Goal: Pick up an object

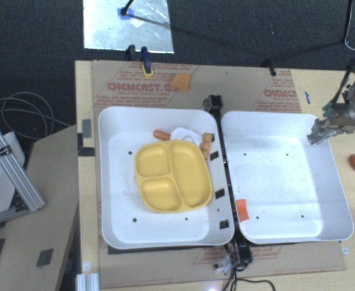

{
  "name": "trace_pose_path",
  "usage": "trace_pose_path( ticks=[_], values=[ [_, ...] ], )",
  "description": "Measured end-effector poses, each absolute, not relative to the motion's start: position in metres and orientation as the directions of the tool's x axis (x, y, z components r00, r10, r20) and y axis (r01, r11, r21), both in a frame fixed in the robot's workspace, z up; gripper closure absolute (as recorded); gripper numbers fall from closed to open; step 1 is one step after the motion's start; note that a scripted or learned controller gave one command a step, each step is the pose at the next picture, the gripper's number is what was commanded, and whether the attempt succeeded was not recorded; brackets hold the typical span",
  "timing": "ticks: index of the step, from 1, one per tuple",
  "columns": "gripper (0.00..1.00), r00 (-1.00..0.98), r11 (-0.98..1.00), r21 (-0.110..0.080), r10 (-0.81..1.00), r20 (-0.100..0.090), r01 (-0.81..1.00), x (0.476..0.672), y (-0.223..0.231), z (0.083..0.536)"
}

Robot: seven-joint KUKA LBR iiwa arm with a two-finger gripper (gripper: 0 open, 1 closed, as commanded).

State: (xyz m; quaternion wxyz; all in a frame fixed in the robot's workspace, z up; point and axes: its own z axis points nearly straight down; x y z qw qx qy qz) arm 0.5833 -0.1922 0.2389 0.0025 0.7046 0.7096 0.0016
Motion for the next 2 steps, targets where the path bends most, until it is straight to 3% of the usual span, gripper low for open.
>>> trace_pose_path(
  ticks=[1, 2],
  values=[
    [1.00, -0.017, 0.017, 0.001, 1.000, 0.006, 1.000, 0.562, -0.065, 0.255],
    [1.00, -0.008, 0.008, 0.002, 1.000, 0.000, 1.000, 0.637, -0.048, 0.181]
  ],
)
